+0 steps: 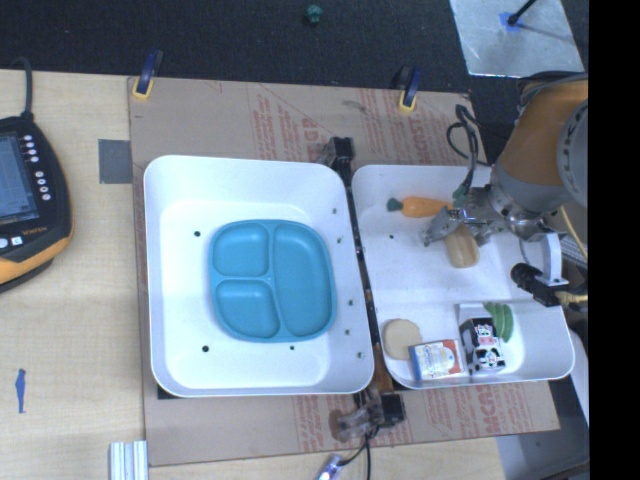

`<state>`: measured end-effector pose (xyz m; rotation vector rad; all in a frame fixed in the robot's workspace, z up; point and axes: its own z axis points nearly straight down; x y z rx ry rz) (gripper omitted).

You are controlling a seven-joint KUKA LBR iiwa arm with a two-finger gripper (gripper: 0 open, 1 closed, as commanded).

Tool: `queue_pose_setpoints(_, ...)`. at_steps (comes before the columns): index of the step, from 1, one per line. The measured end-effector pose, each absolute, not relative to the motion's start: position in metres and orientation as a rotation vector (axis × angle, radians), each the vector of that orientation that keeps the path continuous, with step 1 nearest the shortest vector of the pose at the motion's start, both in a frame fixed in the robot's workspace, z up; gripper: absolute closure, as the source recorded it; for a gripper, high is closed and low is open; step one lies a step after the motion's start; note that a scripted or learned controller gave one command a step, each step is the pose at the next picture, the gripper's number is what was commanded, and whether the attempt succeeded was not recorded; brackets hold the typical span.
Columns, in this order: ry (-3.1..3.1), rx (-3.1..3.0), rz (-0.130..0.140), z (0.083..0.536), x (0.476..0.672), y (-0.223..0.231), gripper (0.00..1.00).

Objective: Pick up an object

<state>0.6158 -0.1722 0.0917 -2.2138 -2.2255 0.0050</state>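
Along the near edge of the right bin [560, 368] lie a tan round cookie-like disc [402, 337], a small red-and-white carton [436, 359] just beside it, and a black-and-white cow-patterned carton [485, 346] touching a green item [501, 320], while the left bin [170, 268] holds a blue divided plate [271, 279]. Farther back in the right bin, the end effector [458, 230] hangs low over a beige rounded object [462, 251]; whether it is open or gripping cannot be told. Just beyond lies a toy carrot [420, 206], and on the desk's [60, 368] left sits a teach pendant [25, 196].
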Motion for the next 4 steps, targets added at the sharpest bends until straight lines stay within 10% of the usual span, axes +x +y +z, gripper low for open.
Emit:
queue_pose_setpoints(1,-2.227,-2.212,0.008,0.102,0.616,-0.174,1.0)
queue_pose_setpoints(3,-2.226,-2.214,0.001,0.229,0.656,-0.042,1.0)
queue_pose_setpoints(4,-2.223,-2.215,0.008,0.191,0.566,-0.011,1.0)
